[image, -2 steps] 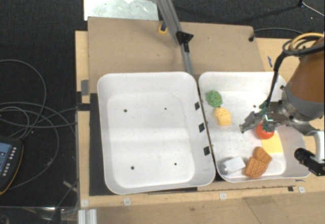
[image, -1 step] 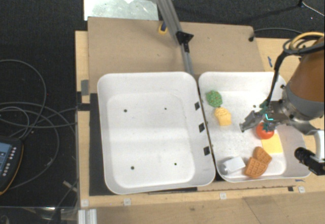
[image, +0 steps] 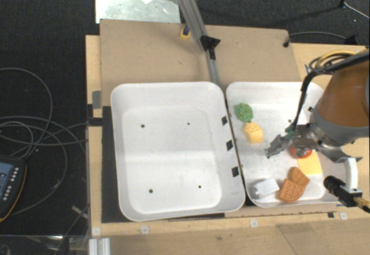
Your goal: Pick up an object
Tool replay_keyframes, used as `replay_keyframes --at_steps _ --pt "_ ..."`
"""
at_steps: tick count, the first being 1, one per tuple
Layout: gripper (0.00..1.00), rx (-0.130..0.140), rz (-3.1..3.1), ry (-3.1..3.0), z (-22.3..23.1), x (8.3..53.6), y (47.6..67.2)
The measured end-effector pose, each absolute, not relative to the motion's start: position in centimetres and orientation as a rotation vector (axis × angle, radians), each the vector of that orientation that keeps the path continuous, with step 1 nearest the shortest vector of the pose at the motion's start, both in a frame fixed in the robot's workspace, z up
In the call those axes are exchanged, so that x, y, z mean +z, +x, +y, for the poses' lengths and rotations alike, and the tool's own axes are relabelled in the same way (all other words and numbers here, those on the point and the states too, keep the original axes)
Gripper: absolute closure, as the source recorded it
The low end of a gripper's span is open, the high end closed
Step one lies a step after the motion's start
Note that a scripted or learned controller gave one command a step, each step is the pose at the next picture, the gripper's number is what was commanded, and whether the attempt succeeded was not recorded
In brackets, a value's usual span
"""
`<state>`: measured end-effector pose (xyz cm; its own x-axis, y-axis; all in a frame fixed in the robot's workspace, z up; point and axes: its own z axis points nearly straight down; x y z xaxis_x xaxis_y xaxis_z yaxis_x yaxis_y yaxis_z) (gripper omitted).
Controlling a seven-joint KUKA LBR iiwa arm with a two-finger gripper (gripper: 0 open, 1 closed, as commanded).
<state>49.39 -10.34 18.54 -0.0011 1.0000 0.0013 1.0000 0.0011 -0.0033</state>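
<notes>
Five items, right bin — claw beside red one.

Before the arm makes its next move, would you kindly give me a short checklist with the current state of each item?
1. Objects available in the right bin: ok; green piece, yellow piece, waffle, white block and yellow slab lie there.
2. End effector over the right bin: ok.
3. Something held between its fingers: cannot tell.
4. Red item under the wrist identified: cannot tell, mostly hidden.
5. Green and yellow pieces free to approach: ok, nothing covers them.
</notes>
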Motion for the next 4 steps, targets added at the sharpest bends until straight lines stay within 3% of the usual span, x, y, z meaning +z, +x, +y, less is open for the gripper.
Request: replay_keyframes --at_steps 2,3,4 --pt "0.0 0.002 -2.22 -2.218 -11.2 8.8 49.8" --pt "1.0 -0.003 -2.223 -2.222 -11.2 10.1 50.0" --pt "1.0 -0.007 -2.232 -2.218 -10.2 15.5 50.1"
